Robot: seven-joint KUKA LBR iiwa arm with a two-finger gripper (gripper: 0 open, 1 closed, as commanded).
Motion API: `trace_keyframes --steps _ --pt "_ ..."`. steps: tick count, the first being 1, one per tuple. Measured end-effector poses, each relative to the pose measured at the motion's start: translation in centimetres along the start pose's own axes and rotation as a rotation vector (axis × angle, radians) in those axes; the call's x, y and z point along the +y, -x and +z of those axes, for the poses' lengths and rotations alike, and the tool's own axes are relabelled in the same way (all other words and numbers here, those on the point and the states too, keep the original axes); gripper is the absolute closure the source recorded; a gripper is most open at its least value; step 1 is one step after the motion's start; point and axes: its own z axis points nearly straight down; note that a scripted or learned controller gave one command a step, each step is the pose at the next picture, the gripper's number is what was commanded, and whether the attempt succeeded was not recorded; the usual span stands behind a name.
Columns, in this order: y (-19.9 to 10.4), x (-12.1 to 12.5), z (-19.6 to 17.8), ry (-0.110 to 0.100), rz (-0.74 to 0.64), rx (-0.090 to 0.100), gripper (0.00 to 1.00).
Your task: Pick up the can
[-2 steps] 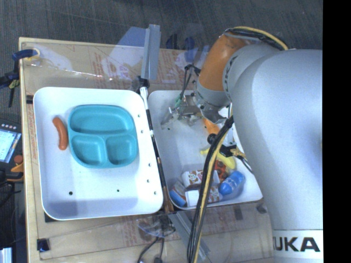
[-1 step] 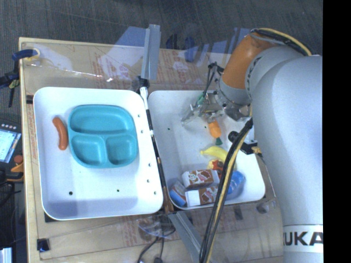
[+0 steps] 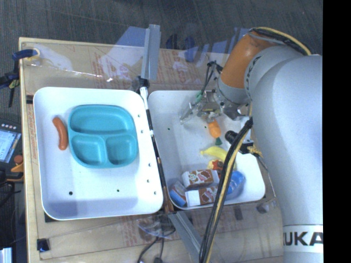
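The brown-and-white labelled can [image 3: 201,178] lay on its side near the front wall of the right-hand shallow white bin [image 3: 164,141], well apart from the fingers and on the near side of them. Just in front of it, touching or nearly so, lay a second brown-and-white carton-like package [image 3: 198,196], with a small blue-and-white item [image 3: 177,192] at its left end. A blue rounded object [image 3: 236,184] rested to the right of the can, partly crossed by a black and yellow cable [image 3: 222,193].

A yellow banana-shaped toy [image 3: 214,153] sat between the can and the fingers; a small orange carrot-like piece [image 3: 214,129] lay just below the fingers.

The metal two-finger gripper [image 3: 198,109] hung over the rear of the right bin. Fingers appeared spread apart, nothing between them.

The grey arm with orange band [image 3: 241,62] covered the right side of that bin.

Left of the fingers, across the bin divide, the left shallow white bin [image 3: 49,196] held a turquoise three-compartment plastic tray [image 3: 103,134] and, beside the tray's left edge, an orange-red sausage toy [image 3: 61,132].
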Motion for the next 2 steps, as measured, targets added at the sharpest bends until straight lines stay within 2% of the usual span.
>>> trace_keyframes --steps 1,2 --pt "-1.5 -0.1 0.0 -0.001 0.044 0.001 0.0" --pt "-0.4 0.1 0.0 0.003 0.071 -0.001 0.0"
